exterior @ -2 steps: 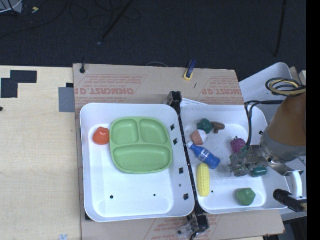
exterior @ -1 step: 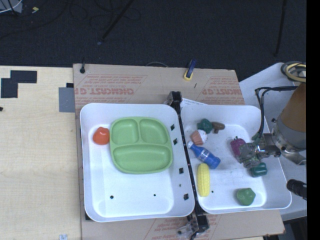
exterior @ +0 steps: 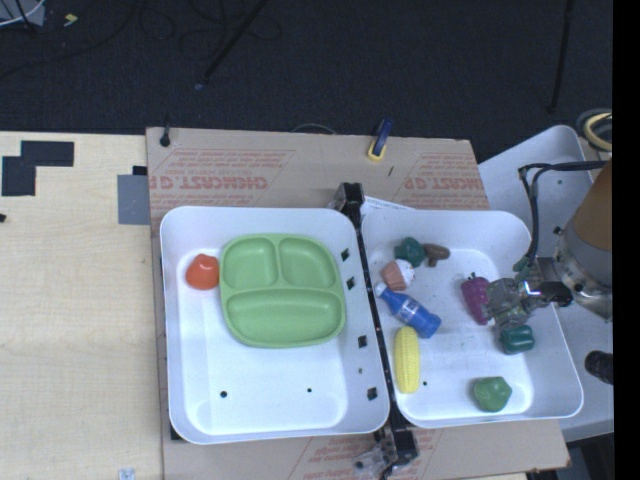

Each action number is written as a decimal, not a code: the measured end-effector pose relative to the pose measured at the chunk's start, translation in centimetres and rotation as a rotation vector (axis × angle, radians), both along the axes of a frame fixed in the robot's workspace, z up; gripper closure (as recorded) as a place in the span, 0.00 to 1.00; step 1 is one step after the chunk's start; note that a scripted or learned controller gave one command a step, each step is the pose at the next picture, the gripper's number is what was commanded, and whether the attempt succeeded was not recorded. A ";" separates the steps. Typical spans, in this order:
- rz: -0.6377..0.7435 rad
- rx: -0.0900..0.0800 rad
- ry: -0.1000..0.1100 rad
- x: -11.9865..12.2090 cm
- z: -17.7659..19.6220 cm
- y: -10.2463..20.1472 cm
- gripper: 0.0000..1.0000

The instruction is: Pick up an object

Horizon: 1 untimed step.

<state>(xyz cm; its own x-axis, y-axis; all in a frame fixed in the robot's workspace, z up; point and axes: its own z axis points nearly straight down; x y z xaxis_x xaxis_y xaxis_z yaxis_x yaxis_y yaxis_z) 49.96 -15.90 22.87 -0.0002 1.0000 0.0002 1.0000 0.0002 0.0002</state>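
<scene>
My gripper reaches into the right bin from the right edge. It sits low, right beside a purple toy and just above a dark teal block. It touches or nearly touches the purple toy, and I see nothing lifted. Also in this bin lie a blue bottle, a yellow corn cob, a green lump, a teal piece with a brown piece next to it, and a pink and white item.
The left bin holds a green divided plate and an orange cup at its left side. A black divider clip joins the two bins. Cables hang near the arm at the right.
</scene>
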 end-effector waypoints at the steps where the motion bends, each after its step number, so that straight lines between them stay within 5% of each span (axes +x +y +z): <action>1: 0.004 0.003 0.004 1.8 -1.2 5.0 1.00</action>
